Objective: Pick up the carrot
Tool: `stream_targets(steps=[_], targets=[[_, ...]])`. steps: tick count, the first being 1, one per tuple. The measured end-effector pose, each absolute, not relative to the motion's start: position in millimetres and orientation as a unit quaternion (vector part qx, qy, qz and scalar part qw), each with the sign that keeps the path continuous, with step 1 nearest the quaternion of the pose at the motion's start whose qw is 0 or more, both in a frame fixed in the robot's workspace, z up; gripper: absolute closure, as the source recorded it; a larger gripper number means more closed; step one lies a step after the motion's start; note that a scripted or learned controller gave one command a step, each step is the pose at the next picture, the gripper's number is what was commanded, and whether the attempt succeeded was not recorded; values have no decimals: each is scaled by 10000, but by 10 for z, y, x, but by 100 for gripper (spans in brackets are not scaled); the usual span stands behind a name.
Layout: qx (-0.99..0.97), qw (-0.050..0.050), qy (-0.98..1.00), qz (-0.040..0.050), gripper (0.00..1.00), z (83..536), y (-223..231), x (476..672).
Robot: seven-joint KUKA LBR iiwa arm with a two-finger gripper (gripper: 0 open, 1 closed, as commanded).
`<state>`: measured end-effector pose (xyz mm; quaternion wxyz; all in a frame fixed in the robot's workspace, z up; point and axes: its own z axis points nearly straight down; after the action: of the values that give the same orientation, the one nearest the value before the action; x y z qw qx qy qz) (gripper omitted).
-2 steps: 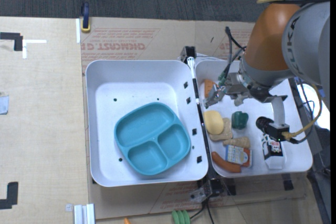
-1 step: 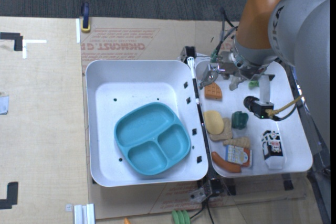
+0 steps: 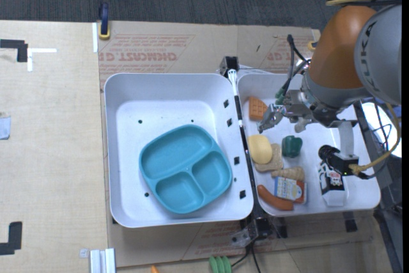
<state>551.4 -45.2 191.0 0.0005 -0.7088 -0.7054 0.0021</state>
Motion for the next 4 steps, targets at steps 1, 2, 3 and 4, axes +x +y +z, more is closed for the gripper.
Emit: stream_targets(steps=[1, 2, 3, 4], targets=[[-7548, -6, -6560, 18, 0, 1909, -553, 6307], [-7812, 11, -6243, 24, 0, 1907, -113, 5740], [-7961, 8, -6051, 23, 0, 1909, -469, 5157], [-7244, 1, -6894, 20, 0, 1904, 237, 5474]])
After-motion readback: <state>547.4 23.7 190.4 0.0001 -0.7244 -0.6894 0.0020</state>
